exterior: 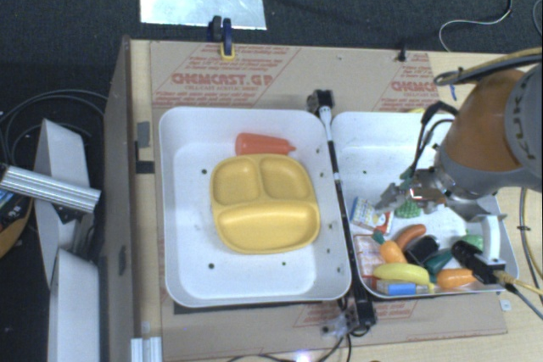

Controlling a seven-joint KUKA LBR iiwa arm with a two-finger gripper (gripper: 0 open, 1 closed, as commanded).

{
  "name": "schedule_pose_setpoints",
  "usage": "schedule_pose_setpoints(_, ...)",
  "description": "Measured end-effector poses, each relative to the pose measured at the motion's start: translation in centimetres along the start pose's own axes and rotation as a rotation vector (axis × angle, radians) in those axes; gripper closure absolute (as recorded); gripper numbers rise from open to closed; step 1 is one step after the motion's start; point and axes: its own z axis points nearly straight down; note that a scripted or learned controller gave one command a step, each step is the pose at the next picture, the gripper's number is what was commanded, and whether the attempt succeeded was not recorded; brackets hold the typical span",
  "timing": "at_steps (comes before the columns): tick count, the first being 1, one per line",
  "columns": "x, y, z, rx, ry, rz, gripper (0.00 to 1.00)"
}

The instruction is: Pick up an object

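In the camera view, a heap of small plastic toy foods (422, 258) fills the lower right bin (373, 140): yellow banana (402, 273), orange pieces, dark blocks. The end effector (413, 192) hangs above them; its opening I cannot tell. Red "CHEMCAST GP" lettering (222, 80) marks the tabletop sheet (280, 64).

Yellow divided plate (263, 203), orange carrot (265, 144) (both in white bin (191, 267)), yellow banana (401, 272).

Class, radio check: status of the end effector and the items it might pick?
End effector over right bin, above toy pile. Nothing seen held. Yellow tray, orange carrot in left bin.
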Motion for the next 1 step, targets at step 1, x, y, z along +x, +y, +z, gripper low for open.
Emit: schedule_pose_setpoints(1, -0.46, -2.23, 5.68, -0.023, -0.005, 0.001, 0.00)
